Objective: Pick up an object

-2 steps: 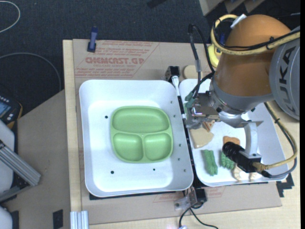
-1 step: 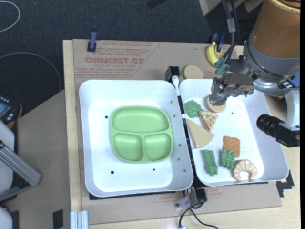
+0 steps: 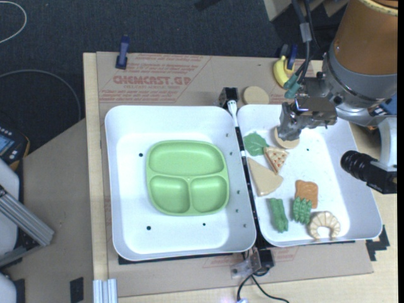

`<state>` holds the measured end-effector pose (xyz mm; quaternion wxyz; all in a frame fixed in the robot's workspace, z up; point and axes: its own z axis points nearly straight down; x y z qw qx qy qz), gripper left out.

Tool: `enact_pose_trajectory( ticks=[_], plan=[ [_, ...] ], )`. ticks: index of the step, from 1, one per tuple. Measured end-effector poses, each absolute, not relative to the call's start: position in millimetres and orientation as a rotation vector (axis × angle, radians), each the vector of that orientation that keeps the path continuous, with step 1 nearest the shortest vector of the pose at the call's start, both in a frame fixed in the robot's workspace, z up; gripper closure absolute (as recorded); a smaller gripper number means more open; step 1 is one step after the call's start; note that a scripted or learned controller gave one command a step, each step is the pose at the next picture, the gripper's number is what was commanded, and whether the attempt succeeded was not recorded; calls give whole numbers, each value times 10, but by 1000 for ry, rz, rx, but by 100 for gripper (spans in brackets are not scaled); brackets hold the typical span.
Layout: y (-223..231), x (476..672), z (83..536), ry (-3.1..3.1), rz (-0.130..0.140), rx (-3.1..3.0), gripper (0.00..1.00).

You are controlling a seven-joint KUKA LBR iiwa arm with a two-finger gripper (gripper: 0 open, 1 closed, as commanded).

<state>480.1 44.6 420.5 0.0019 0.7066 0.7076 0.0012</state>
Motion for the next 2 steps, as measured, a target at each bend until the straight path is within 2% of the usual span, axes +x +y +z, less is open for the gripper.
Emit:
enact_pose_trajectory(
  ticks=[1,2],
  plan=[
    [-103,4785,3520,2217,-11,2233,100],
    [198,4799,4092,2222,9,2214,100]
  ],
)
